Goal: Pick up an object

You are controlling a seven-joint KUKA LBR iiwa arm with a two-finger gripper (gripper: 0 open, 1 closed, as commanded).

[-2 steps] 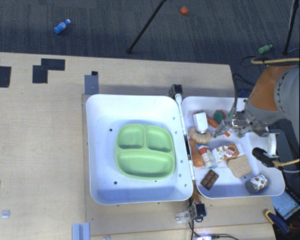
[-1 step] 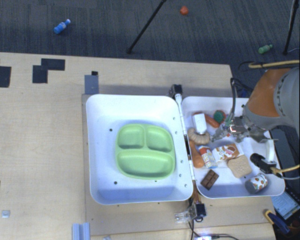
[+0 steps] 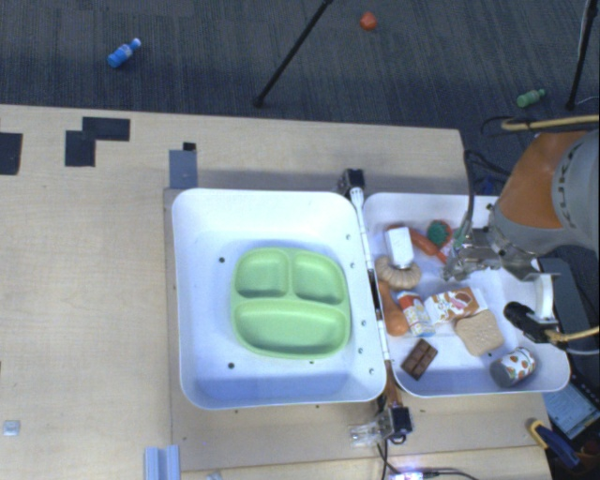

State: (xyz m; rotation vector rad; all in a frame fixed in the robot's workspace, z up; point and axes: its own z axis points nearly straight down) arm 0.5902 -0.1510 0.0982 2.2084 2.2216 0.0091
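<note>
Camera view: the gripper (image 3: 458,262) is held low over the cluttered right bin (image 3: 553,380), near the carrot (image 3: 428,245), probably for a grasp; its state cannot be told.

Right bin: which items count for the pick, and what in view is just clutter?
For the pick:
gripper over the right bin
white block
bagel
carrot
toast slice
chocolate bar

Lying about:
green divided plate in the left bin
blue bottle, orange ball, both on the floor
</note>
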